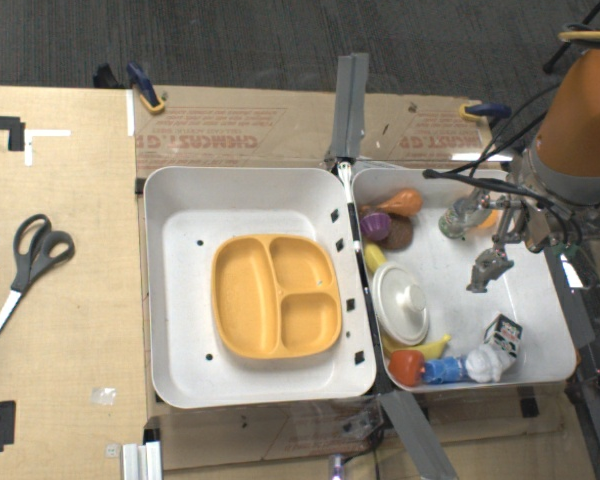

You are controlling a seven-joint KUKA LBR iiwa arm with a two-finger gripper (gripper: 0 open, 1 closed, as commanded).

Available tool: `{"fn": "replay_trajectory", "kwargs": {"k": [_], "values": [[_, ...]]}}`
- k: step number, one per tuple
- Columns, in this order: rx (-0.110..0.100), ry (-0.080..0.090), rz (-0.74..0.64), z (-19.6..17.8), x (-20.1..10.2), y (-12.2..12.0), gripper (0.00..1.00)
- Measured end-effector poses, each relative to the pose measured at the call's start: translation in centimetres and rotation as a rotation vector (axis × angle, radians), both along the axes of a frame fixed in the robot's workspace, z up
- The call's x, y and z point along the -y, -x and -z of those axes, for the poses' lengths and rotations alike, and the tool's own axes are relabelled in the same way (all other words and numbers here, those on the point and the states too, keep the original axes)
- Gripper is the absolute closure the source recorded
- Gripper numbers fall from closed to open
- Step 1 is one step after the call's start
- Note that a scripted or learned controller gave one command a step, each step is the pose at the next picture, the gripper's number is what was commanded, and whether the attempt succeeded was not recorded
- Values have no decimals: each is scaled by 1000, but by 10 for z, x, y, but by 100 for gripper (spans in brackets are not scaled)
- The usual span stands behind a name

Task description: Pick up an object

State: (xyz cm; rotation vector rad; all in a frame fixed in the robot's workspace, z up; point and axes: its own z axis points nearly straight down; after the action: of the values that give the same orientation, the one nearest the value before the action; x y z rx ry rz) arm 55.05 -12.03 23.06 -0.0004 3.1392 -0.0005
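While the tabletop (60, 368) spreads wide and pale, its biggest loads are the two white bins set edge to edge. At nine o'clock sits the left bin (170, 298), holding a yellow divided plate (277, 295) laid flat at its centre. At three o'clock the right bin (540, 358) carries the clutter — candidates for the pick, pushed mostly against its left wall and front edge. The arm (580, 108) hangs over that bin's twelve-to-two o'clock corner, and its hand (488, 265) is poised above bare bin floor, the fingers seemingly close together with nothing between them, though I cannot tell for certain. Nearest reachable things: a white lidded bowl (401, 303) at nine o'clock of the hand, a small printed carton (504, 334) at six o'clock. Smaller still, a purple toy (376, 225) and a red ball (405, 367). Scissors (25, 263) lie far off at nine o'clock.
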Motion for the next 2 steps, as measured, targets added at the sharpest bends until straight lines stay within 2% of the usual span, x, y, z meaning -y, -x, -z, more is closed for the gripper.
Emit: {"fn": "replay_trajectory", "kwargs": {"k": [1, 2], "values": [[12, 4, -147, 134, -6, 44, 0], [2, 0, 35, 84, 15, -10, 0]]}}
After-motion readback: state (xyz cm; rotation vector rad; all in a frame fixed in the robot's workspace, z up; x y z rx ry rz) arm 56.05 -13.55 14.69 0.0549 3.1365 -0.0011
